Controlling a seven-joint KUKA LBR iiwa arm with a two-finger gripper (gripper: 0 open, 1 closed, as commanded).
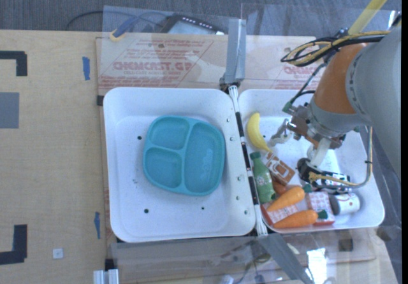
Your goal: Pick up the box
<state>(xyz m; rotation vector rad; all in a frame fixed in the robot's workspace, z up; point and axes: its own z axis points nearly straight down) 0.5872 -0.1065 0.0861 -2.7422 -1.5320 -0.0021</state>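
- One box (pixel 281 167), one banana (pixel 255 133), one bottle (pixel 261 177) and two carrots (pixel 288 198) are lying in the right bin (pixel 376 207); one plate (pixel 185 155) is in the left bin (pixel 121 117).
- The box's long axis is running upper-left to lower-right.
- The gripper (pixel 285 131) is hanging just above it; cannot tell how far open.

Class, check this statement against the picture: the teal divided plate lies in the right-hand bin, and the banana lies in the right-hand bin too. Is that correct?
Not quite. The camera view shows the teal divided plate in the left-hand bin, not the right-hand one. The banana does lie in the right-hand bin.
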